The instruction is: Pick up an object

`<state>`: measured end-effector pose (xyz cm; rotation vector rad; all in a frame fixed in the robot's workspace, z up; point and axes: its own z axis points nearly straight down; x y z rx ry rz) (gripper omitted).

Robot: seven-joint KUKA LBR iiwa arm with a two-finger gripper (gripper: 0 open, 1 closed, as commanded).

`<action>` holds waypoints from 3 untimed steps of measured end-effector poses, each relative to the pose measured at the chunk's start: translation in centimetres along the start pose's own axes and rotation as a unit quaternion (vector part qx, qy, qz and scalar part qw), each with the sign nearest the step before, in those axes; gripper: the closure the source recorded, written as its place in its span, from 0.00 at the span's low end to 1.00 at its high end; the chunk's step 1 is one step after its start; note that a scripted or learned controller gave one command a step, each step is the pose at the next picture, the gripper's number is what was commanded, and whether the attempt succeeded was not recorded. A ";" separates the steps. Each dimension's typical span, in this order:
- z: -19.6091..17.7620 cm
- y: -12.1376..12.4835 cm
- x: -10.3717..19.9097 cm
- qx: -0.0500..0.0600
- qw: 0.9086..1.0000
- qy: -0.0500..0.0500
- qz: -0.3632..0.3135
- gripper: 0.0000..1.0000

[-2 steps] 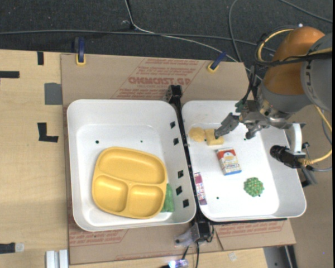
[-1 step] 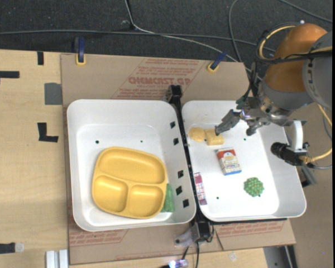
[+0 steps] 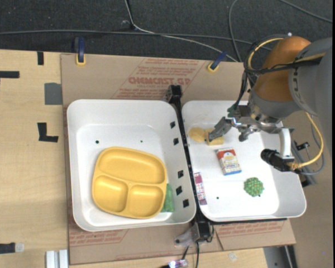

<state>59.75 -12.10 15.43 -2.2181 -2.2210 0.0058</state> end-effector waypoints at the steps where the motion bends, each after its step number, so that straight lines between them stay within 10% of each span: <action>1: 5.0 -0.4 1.0 0.000 1.000 0.000 0.000 0.00; 2: 6.5 -0.2 0.8 -0.006 1.000 -0.003 0.000 0.00; 3: 5.3 0.1 0.8 -0.010 1.000 -0.004 0.000 1.00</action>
